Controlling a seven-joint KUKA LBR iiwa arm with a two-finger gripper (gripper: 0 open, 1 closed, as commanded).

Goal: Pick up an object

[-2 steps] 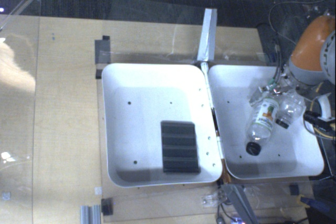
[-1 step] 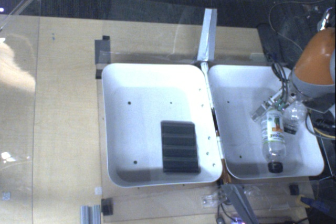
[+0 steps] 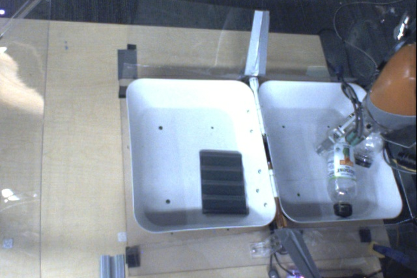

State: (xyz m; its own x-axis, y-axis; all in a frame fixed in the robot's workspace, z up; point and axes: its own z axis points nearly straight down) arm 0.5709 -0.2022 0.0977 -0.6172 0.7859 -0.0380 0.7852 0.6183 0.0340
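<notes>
A clear plastic bottle [image 3: 343, 178] with a white label and a black cap lies in the right bin [image 3: 293, 114], cap toward the front wall. My gripper [image 3: 343, 137] is low over the bottle's far end, at or just above it. The grey arm with its orange band [image 3: 396, 84] comes in from the right over the bin's right rim. A black ribbed block [image 3: 223, 182] lies flat in the left bin [image 3: 169, 114], near the front and well apart from the gripper.
The two bins share a middle rim [image 3: 264, 146]. A metal post [image 3: 257, 49] stands behind that rim. Cables [image 3: 355, 42] hang at the back right near the arm. Clear panels stand on the wooden bench [image 3: 71, 153] to the left.
</notes>
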